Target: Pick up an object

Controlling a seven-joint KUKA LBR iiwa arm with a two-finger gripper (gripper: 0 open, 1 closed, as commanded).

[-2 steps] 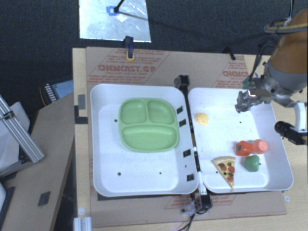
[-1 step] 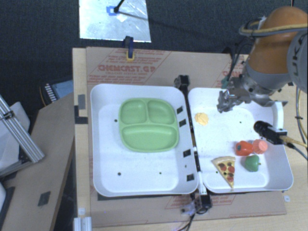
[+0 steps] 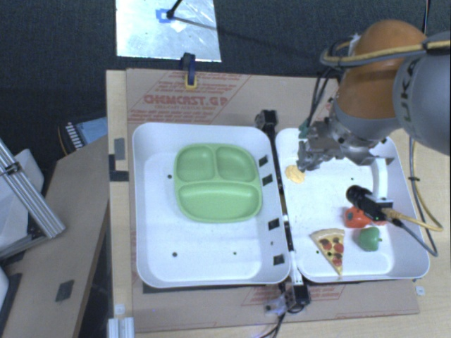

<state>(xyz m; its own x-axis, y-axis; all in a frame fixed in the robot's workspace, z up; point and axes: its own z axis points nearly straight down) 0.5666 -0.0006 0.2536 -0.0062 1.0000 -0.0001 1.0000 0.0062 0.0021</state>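
Note:
My gripper (image 3: 309, 162) hangs low over the back left part of the right bin (image 3: 405, 248). A small yellow object (image 3: 295, 174) lies on the bin floor just below and to the left of it; I cannot tell whether they touch. A pizza slice (image 3: 330, 248) lies near the bin's front edge. A red object (image 3: 356, 218) and a green object (image 3: 368, 239) sit side by side at the front right.
The left bin (image 3: 151, 252) holds a green divided plate (image 3: 215, 183). A black-clipped divider (image 3: 276, 189) runs between the two bins. The arm's grey and orange body (image 3: 384, 69) covers the back of the right bin.

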